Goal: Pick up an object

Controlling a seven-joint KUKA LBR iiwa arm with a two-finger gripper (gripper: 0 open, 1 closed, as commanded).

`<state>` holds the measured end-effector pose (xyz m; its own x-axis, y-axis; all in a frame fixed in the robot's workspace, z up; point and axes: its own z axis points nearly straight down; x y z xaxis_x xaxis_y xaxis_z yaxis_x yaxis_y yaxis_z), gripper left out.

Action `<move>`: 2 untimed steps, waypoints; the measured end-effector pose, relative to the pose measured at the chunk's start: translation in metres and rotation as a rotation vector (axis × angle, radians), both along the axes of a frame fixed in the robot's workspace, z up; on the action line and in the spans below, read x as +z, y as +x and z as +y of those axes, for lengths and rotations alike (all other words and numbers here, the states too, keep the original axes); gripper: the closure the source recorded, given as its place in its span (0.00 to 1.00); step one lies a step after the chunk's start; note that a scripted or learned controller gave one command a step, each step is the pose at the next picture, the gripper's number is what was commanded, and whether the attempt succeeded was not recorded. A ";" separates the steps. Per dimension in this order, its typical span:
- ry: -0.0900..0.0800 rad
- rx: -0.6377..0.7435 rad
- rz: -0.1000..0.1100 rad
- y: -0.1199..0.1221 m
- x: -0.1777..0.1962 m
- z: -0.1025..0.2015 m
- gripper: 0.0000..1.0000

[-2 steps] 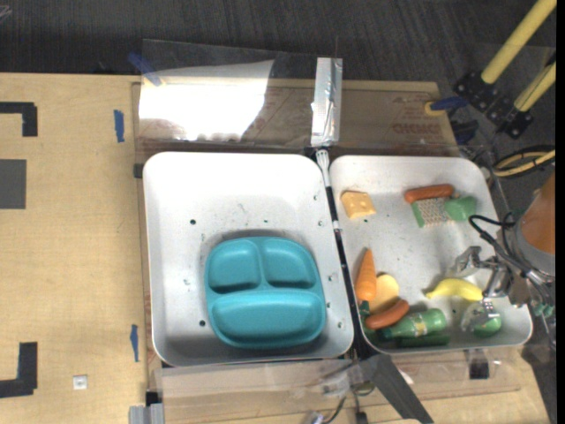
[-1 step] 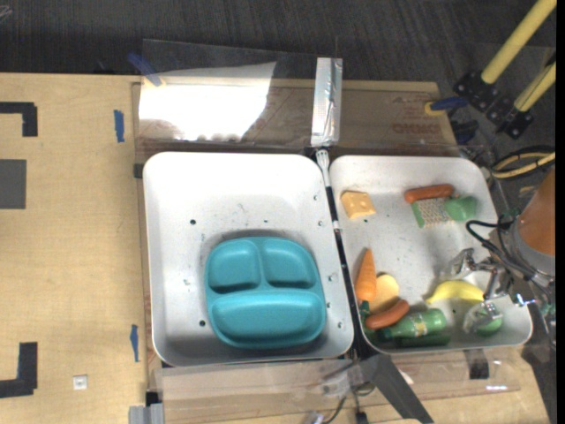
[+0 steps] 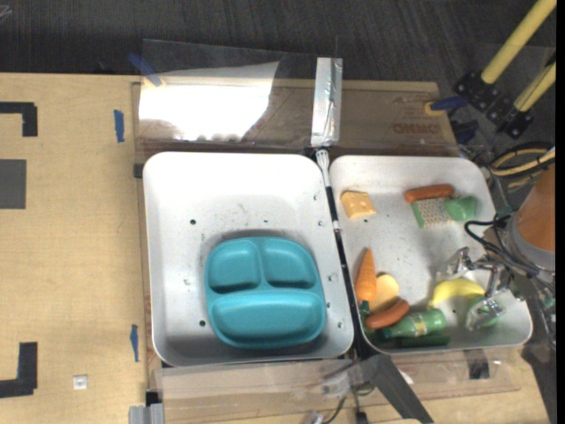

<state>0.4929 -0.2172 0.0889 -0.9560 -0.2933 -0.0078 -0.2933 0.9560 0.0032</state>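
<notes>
The gripper (image 3: 472, 283) was low in the right bin (image 3: 393, 170), just beside the yellow banana (image 3: 455, 291). Whether the claw was released or clenched, I could not tell, because metal and cables blurred there. To do this step well, I think it should come straight down over the banana's middle and avoid the green bottle (image 3: 417, 324) near it. The banana looked small, curved and smooth, bright yellow, lying near the bin's front right corner

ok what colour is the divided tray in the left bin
Teal, a blue-green. The tray shows best in the camera view, lying near the front of the left bin.
</notes>
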 end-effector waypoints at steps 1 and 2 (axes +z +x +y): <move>-0.008 0.099 -0.008 -0.002 0.000 -0.004 0.00; -0.012 0.274 -0.010 0.004 0.000 -0.005 0.00</move>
